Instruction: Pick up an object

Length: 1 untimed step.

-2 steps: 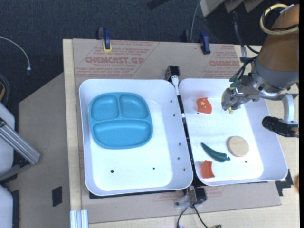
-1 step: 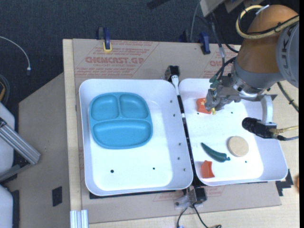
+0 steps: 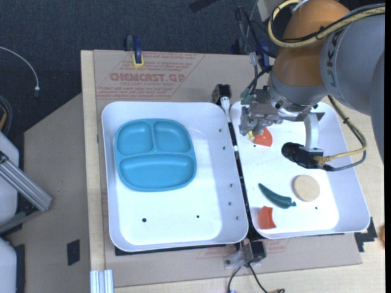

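My gripper (image 3: pixel 255 127) hangs over the upper left part of the right bin (image 3: pixel 348 218), under the grey arm with its orange band. A small red-orange piece (image 3: pixel 264 139) lies right at the gripper's lower edge, partly hidden by it; I cannot tell whether it is touched or held. Further down the same bin lie a dark teal curved object (image 3: pixel 276 196), a round beige disc (image 3: pixel 306 188) and a second small red piece (image 3: pixel 266 218).
The left bin (image 3: pixel 214 224) holds a blue divided plate (image 3: pixel 156 154) in its upper half. A black connector with a cable (image 3: pixel 302 154) hangs from the arm above the right bin's middle. The ridge between the bins (image 3: pixel 235 163) runs just left of the gripper.
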Motion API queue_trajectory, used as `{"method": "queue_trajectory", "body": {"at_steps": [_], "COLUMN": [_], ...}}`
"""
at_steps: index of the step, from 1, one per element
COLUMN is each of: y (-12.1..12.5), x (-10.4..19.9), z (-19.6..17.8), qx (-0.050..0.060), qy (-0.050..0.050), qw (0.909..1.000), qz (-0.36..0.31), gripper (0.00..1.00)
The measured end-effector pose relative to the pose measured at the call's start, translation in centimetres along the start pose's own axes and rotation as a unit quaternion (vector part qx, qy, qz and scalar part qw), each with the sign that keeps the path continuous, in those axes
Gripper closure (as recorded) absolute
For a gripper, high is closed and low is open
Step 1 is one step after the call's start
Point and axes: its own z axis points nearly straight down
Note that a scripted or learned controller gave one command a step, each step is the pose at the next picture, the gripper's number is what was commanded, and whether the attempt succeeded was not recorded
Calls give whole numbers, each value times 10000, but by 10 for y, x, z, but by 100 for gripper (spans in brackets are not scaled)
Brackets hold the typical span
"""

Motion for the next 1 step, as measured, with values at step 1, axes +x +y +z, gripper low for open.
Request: {"method": "queue_trajectory", "body": {"at_steps": [1], "y": [13], "x": [50], "z": [10], "qx": [4], "qy": [6], "qw": [10000], "qz": [1], "gripper": [100]}}
